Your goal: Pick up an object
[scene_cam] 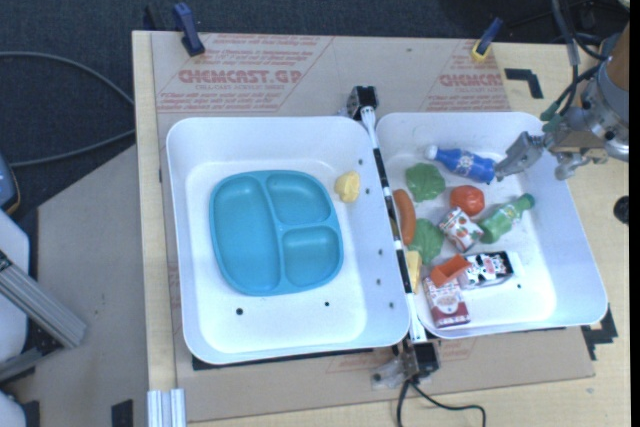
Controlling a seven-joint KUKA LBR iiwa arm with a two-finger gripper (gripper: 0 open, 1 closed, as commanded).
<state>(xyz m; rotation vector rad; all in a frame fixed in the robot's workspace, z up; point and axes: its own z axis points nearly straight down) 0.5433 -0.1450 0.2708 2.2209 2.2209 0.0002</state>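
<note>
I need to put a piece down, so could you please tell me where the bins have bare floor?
Left white bin: bare along the front, below the blue divided plate. Right white bin: bare on its right; toys crowd its left.

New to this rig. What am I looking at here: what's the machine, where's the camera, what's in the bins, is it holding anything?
One fixed camera looks down at a slant on a bench with two shallow white bins side by side. The left bin holds a blue divided plate and a small yellow toy by its upper right corner. The right bin holds a pile of toy groceries: a blue bottle, a green bottle, a red tomato-like piece, a hot dog, green vegetable pieces, and small cartons. The machine is a robot arm entering from the picture's right; its gripper sits over the right bin's upper part, next to the blue bottle. Nothing is visibly between its fingers, so it is not holding anything that I can see.
</note>
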